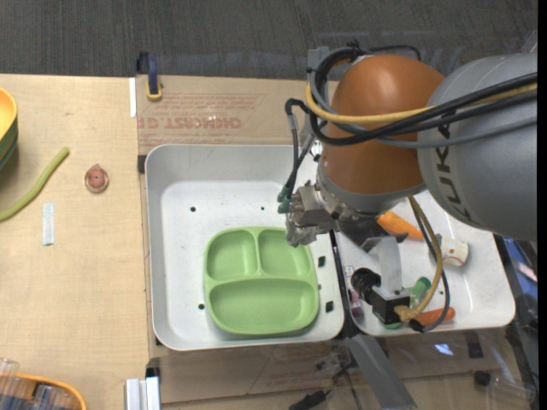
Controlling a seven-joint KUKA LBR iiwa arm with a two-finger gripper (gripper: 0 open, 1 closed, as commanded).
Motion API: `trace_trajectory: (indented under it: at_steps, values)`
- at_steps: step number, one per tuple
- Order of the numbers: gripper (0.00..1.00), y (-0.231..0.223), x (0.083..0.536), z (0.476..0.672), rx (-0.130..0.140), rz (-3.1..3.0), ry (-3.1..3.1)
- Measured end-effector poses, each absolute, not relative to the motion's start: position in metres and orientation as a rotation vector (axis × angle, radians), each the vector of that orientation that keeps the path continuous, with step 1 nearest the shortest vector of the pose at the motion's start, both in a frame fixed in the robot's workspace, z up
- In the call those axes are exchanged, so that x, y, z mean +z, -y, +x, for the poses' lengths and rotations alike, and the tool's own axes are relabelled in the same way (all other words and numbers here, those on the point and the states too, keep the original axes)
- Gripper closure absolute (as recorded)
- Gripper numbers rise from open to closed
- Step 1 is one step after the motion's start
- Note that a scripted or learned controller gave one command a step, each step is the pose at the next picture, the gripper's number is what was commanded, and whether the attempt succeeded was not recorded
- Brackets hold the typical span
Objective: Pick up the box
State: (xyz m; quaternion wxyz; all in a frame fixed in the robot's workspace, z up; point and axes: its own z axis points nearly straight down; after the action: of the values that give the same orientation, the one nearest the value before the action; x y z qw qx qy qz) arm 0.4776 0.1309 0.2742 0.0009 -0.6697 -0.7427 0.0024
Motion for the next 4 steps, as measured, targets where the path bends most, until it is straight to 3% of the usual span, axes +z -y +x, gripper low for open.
trace_trajectory:
  at_steps: [1,2,3,4]
  values:
    - [1.00,-0.149,0.153,0.483,0.009,-2.295,2.142]
    - [1.00,-0.224,0.148,0.502,0.009,-2.648,1.691]
    - [1.00,-0.227,0.118,0.479,0.000,-2.772,1.479]
    - [1.00,-0.226,0.132,0.487,0.009,-2.762,1.499]
